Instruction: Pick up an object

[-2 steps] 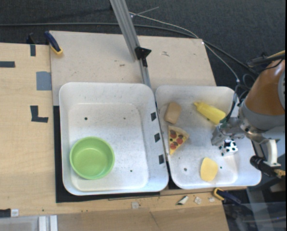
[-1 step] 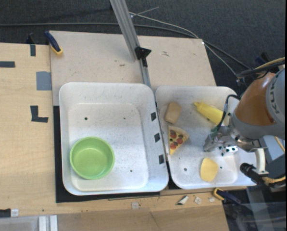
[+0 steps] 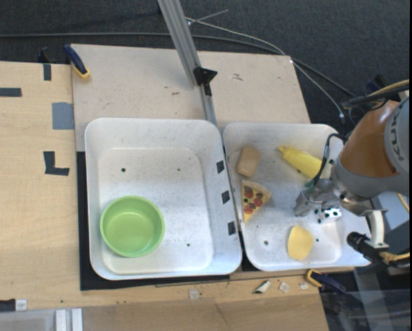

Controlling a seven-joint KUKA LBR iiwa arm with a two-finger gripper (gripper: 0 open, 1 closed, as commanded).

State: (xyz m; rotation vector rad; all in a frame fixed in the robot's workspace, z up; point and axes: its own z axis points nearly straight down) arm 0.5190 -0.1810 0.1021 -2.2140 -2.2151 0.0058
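Small scraps of debris (image 3: 271, 286) lie on the wooden bench (image 3: 26, 212) at the lower edge of the view, just below the two white bins. Above them, in the right bin (image 3: 275, 254), a pale yellow cheese wedge (image 3: 300, 243) rests near the lower wall. A toy pizza slice (image 3: 252, 198) lies by the left wall of that bin, and just above it sits a tan bread piece (image 3: 247, 161). A yellow banana (image 3: 301, 160) lies toward the upper right of the same bin, tilted, its right end near the arm's cables.

Reaching in from the right, the grey arm with its orange band (image 3: 368, 143) hangs over the right bin. Its gripper (image 3: 315, 203) sits low over the bin floor, between the banana above and the cheese wedge below, apart from both. Whether its fingers are spread or closed cannot be told from this angle, and nothing is seen between them.

The left bin (image 3: 150, 133) holds a green bowl (image 3: 132, 225), upright, in its lower left corner. A metal pole (image 3: 185, 47) runs down from the top of the view to the gap between the bins. A blue and yellow clamp (image 3: 77, 61) rests at the upper left corner of the pale board behind the bins.
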